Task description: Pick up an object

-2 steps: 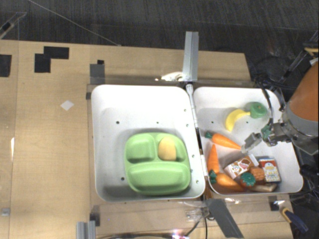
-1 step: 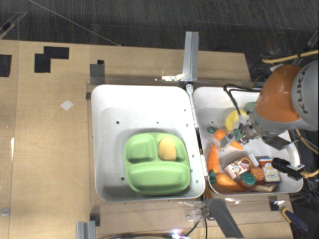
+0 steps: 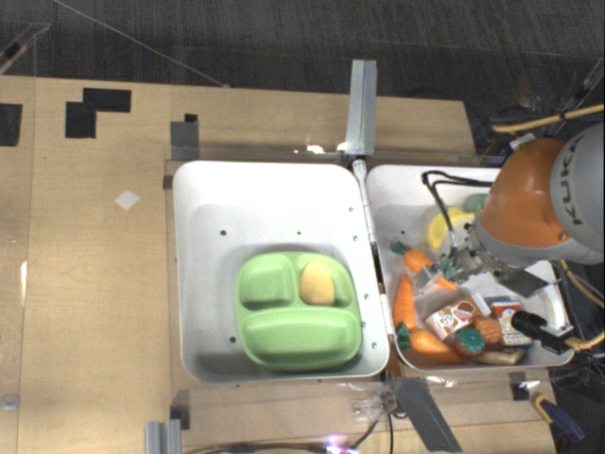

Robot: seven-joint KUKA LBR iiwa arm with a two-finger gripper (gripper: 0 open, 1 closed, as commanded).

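The right bin (image 3: 406, 192) holds a pile of toy food: several orange carrots (image 3: 405, 301), a yellow piece (image 3: 442, 227), a small printed carton (image 3: 452, 318) and a brown piece (image 3: 492, 334). My gripper (image 3: 452, 263) reaches down into this bin from the right, over the carrots and beside the yellow piece. The orange band of the arm (image 3: 525, 201) covers the bin's far right part. In the left bin a green divided plate (image 3: 298, 308) carries a yellow round fruit (image 3: 319, 282) in its upper right compartment.
A metal post (image 3: 360, 107) stands behind the seam between the two bins. Black cables (image 3: 444, 183) loop over the right bin's back. Wooden bench surface (image 3: 85, 282) extends to the left.
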